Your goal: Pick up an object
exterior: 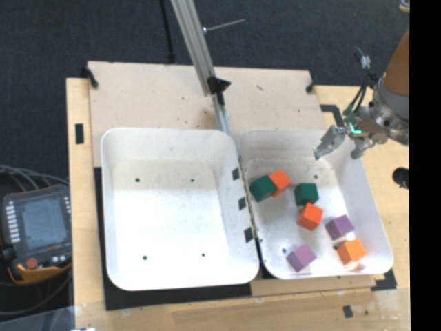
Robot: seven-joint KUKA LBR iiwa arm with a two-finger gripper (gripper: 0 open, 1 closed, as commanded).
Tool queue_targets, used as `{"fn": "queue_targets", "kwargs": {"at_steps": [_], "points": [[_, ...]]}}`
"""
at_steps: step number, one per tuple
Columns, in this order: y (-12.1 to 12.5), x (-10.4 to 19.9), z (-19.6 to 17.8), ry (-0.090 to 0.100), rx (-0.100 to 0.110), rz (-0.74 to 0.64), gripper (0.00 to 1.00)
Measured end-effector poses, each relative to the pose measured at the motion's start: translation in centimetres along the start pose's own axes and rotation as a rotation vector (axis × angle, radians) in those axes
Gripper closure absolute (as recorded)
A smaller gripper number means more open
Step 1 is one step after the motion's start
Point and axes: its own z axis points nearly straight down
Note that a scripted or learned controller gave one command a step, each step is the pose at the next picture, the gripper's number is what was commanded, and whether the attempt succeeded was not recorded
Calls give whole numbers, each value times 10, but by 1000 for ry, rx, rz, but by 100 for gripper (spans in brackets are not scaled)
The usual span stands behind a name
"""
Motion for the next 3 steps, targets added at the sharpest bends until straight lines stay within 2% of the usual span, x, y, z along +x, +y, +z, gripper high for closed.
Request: {"fn": "queue_targets", "kwargs": {"at_steps": [1,2,3], "points": [[1,0,-2,-1,-4,-1,0],[-7,-7,47,-2,0,3,0],[-1,-13,105,-1,2,4,0]]}}
